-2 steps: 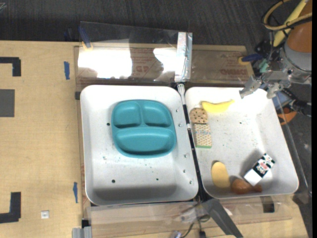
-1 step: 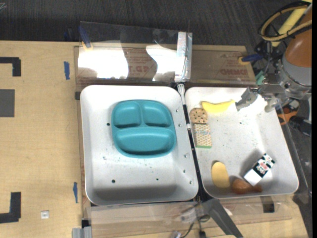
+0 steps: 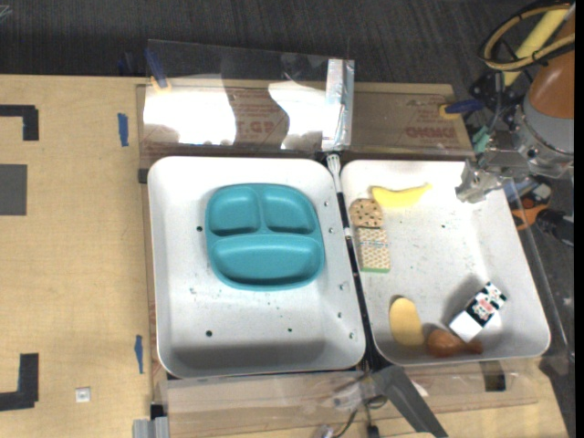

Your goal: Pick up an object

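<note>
Candidates for pick, all in right bin (image 3: 511,235): banana (image 3: 400,194) at far side nr centre divider, long axis running left-right, tips curling toward far wall; cracker stack (image 3: 366,213) just below it, touching the wrapped bar (image 3: 373,249), whose long axis runs far-to-near along the divider. Near end: yellow oval item (image 3: 405,320), axis far-to-near; brown item (image 3: 444,341) beside it against the near wall; black/white box (image 3: 480,310) just beside that, lying on a diagonal, near-left to far-right. Judged: items lie loose & scattered, no ordering, as for random-grasp trials; most hug walls or each other, banana has freest approach.

Pincer (image 3: 475,186): over far-right part of right bin, apart from all items, nothing between fingers; open/closed cannot be told at this res.

Left bin (image 3: 173,318): holds teal divided plate (image 3: 265,235), three compartments, flat, approx centred. Both bins sit side by side on bench (image 3: 64,272).
</note>
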Available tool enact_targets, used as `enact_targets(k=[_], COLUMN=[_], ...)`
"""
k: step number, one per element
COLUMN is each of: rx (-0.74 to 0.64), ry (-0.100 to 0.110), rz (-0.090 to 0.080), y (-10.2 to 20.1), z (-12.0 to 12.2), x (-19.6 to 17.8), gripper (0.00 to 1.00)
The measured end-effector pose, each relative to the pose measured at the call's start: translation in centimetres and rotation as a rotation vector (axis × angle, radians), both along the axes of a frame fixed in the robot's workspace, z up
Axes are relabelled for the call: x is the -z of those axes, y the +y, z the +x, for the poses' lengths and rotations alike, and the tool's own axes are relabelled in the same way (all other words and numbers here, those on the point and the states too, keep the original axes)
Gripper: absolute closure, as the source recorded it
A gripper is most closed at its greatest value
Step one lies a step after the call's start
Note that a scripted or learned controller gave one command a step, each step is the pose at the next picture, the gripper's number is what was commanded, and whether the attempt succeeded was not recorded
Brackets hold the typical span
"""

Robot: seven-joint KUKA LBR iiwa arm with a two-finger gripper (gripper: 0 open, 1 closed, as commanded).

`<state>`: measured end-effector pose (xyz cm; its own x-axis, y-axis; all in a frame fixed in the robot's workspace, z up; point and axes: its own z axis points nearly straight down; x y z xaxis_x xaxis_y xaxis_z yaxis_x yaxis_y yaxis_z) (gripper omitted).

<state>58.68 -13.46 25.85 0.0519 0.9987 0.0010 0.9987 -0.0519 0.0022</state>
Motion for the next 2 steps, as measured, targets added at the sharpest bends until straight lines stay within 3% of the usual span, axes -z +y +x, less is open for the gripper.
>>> enact_targets(k=[1, 2], rx=[-0.060, -0.041], ry=[0.002, 0.000], rz=[-0.001, -0.001], y=[2.0, 2.8], z=[2.9, 5.5], x=[3.3, 3.3], gripper=[1.00, 1.00])
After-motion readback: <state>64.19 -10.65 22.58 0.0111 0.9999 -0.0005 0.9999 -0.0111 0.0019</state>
